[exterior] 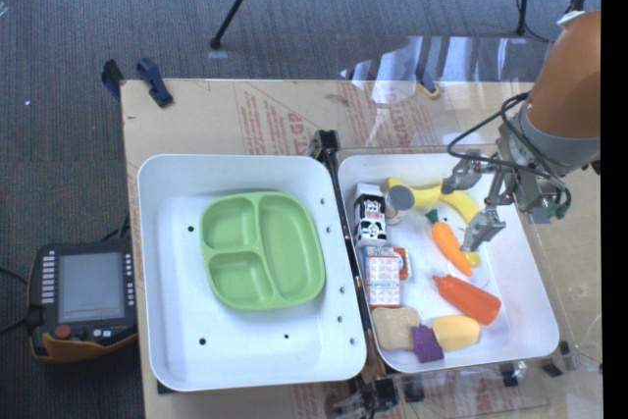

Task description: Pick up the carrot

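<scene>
Here, your pincer hangs spread over the right bin, one finger just beside the carrot, gripping nothing. You see the carrot lying between a banana and an orange bottle.

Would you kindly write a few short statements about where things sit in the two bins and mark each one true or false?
1. The carrot lies in the right bin. True.
2. The green tray sits in the right bin. False: it is in the left bin.
3. The claw hangs over the right bin, close to the carrot. True.
4. The banana lies beside the green tray. False: it is in the right bin, near the carrot.
5. The carrot is clamped in the claw. False: it lies on the bin floor.
</scene>
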`<state>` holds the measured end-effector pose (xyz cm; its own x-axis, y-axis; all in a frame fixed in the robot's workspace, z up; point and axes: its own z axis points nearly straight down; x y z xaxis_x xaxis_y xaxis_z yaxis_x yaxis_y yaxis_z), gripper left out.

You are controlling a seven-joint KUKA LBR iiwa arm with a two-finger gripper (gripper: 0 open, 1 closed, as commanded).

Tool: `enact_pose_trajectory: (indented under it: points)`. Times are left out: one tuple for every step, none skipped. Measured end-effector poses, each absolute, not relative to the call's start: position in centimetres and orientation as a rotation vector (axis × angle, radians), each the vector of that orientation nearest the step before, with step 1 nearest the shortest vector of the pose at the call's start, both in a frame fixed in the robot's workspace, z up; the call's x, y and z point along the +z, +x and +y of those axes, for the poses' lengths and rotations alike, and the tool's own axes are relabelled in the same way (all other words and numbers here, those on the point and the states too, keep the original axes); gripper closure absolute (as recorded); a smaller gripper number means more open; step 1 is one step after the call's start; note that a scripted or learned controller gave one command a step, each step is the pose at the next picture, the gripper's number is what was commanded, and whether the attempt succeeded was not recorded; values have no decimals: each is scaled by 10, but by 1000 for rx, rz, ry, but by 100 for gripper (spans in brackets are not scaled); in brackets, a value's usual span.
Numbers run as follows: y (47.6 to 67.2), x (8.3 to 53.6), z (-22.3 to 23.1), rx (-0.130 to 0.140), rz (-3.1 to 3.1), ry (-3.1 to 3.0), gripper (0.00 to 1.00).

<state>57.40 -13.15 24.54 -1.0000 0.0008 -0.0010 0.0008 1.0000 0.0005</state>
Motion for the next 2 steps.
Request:
enact_pose_trajectory:
  points:
    - [625,86,-163,4,3138,-157,0]
    - [629,100,-160,1,3127,-166,100]
